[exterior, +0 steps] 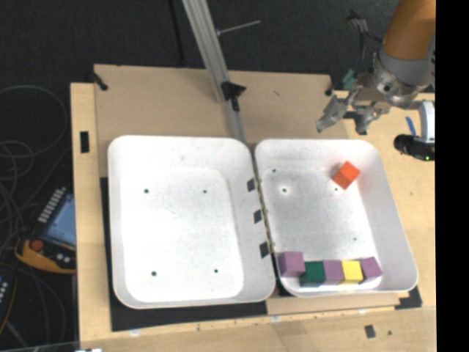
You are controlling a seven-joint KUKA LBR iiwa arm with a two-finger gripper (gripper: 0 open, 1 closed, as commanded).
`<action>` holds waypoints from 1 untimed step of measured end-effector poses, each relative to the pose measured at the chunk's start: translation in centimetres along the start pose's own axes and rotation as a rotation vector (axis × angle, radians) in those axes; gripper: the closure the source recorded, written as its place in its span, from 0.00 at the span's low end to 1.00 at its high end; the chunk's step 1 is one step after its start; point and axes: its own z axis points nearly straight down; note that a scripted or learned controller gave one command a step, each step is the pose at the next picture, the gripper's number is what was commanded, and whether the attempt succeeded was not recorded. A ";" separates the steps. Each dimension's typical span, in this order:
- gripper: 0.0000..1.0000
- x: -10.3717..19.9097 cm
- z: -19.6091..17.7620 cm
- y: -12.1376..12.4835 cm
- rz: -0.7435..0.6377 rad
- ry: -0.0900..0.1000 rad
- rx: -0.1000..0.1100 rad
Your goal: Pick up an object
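My jaws (350,117) hang spread and hold nothing above the far edge of the right bin (392,218) (well apart from everything); the orange block (346,174) lies inside it.

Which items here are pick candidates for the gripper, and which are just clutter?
Job: gripper, above the right bin's far rim; orange cube; near-wall row: purple block, green block, purple block, yellow block, purple block.

Clutter: left bin, metal pole, handheld pendant, cables.
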 end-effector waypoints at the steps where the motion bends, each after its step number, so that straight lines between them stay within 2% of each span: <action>1: 0.00 -4.0 12.9 -2.2 0.009 0.001 0.006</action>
